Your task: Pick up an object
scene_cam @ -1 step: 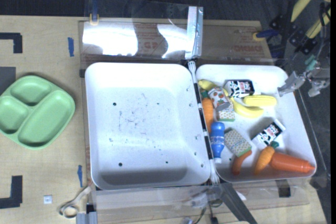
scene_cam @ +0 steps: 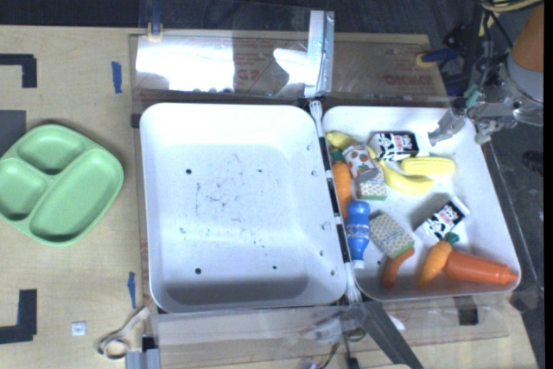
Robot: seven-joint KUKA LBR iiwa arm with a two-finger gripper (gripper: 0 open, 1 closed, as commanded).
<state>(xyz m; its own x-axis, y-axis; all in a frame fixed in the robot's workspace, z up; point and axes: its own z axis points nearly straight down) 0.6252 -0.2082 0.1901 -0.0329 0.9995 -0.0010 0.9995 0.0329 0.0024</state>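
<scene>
- The grey two-finger tool (scene_cam: 462,121) hangs over the far right corner of the right shallow white bin (scene_cam: 488,186); I cannot tell how it is set, and nothing shows in its grip.
- A yellow plastic banana (scene_cam: 416,171) lies near the bin's far edge, beside a small black-and-white carton (scene_cam: 394,143).
- An orange plastic carrot (scene_cam: 478,269) rests at the near right corner.
- The left shallow white bin (scene_cam: 173,130) sits alongside.
- A green divided plate (scene_cam: 57,183) lies at the counter's left edge.

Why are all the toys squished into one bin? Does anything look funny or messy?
Nothing looks broken or spilled. The odd part is the crowding: the banana, big carrot, blue bottle and two cow-print cartons lie jumbled in the right bin. The claw sits at that bin's top right corner.
</scene>
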